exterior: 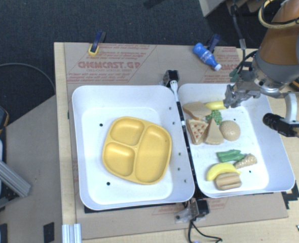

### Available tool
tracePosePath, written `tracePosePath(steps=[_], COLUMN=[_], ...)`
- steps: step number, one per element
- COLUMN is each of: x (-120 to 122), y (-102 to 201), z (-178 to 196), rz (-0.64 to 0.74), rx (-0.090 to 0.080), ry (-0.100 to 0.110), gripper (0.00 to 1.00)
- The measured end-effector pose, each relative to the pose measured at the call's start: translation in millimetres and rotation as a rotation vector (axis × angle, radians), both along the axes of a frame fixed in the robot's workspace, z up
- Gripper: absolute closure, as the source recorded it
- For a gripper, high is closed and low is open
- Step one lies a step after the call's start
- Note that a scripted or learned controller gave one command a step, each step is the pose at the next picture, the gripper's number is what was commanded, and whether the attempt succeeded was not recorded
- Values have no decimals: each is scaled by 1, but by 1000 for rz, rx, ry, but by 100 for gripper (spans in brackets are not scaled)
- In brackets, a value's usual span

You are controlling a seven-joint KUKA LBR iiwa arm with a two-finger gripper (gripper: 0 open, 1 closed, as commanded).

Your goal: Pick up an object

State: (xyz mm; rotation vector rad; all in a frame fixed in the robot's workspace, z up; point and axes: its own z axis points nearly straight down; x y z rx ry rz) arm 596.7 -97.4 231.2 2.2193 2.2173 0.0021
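Near edge: the bench (139,221) front lies closest to the camera, cardboard-coloured, with a small black clamp (197,209) and its cable between the two bins' near corners.
Left bin (83,135): the biggest thing before me, white and shallow, holding a yellow divided tray (137,150) that sits flat near its middle.
Right bin (276,156): white too, touching the left one along its inner wall, and this is where my pickings lie, all toy food bunched toward the inner half.
My arm: it comes in from the right, orange band above the wrist, over the far part of the right bin.
My gripper (234,97): low over the far end of the right bin; from this slant I cannot tell how it is set, and I see nothing in it.
Nearest object: a small yellow piece (216,105), just beside my gripper on the inner side, lying by a tan bread slice (195,110).
Further objects: a sandwich wedge (196,130), a round beige piece (230,130), a green piece (229,156), a banana (221,171) and a hot dog bun (228,182), well apart from me toward the near wall.
Progress: by my judgement nothing is lifted yet; every piece rests in the bin, so the closing and the lift remain.
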Motion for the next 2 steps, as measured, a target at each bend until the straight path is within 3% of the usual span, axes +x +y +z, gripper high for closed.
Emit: tracePosePath(steps=[1, 2], x=[0, -2], y=[19, 5], z=[-12, 3], rz=[3, 0], rx=[3, 0], ry=[7, 0], gripper=[100, 100])
